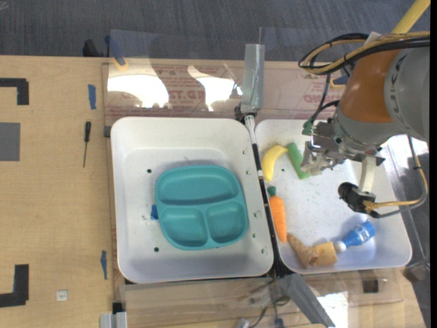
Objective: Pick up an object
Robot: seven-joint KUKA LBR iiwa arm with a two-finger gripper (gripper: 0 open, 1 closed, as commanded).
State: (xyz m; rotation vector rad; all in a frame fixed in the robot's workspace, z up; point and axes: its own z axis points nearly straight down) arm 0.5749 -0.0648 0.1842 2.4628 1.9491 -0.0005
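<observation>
Cardboard-brown tabletop carries two white bins. A teal divided plate is seen in the left bin. In the right bin, the claw hovers just beside the green stick; its opening cannot be judged. Centring over the stick is advised before closing.
</observation>
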